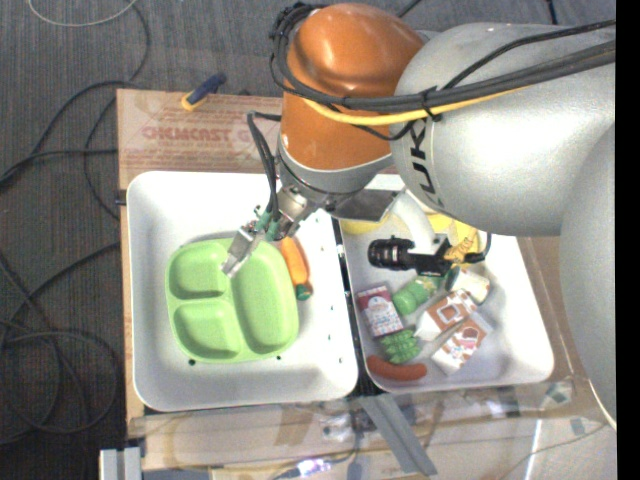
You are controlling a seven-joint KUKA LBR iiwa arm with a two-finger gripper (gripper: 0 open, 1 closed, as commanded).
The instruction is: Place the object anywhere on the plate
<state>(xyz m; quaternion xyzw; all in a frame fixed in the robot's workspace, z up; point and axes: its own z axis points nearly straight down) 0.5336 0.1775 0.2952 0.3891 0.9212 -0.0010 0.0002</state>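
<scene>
Two-finger metal gripper [243, 245] over green three-compartment plastic plate [232, 303], grip state impossible to tell. Orange toy carrot [295, 265] just beside plate's right rim. "KU" readable on grey arm [500, 118].

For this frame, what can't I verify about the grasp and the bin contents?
- Gripper: too small and blurred over the green plate to tell finger state or contents.
- Carrot: upper end hidden under the arm.
- Right bin: far end covered by the arm.
</scene>
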